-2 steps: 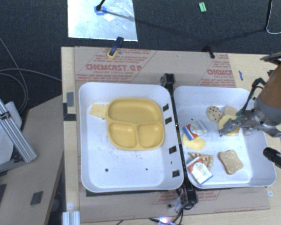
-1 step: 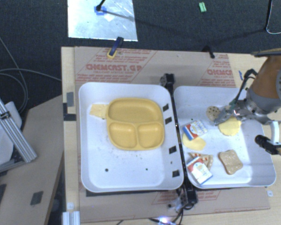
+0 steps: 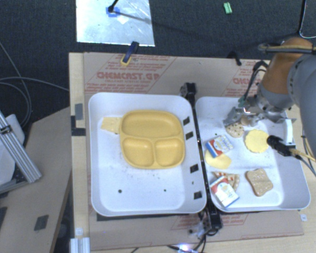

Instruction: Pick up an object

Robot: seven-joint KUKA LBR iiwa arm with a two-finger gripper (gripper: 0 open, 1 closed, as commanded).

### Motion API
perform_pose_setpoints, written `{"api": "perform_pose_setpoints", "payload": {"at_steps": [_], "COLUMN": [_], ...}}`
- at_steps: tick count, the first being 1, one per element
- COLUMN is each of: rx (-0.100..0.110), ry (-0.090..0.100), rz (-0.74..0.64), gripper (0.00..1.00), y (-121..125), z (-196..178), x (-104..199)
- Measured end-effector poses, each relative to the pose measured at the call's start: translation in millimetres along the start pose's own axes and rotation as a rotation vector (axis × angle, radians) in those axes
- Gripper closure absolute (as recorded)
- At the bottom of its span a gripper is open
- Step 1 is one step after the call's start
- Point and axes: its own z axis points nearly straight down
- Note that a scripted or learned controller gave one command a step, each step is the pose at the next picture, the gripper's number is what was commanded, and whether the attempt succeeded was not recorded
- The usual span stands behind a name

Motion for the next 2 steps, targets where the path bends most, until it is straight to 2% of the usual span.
{"api": "perform_pose_setpoints", "payload": {"at_steps": [1,2], "rx": [-0.007,-0.006], "ry": [-0.002,-0.002], "rz": [0.002,0.000], "gripper": [1.00,0.00], "y": [1.0,0.7], "z": [-14.7,-14.0], "x": [-3.7,-3.5]}}
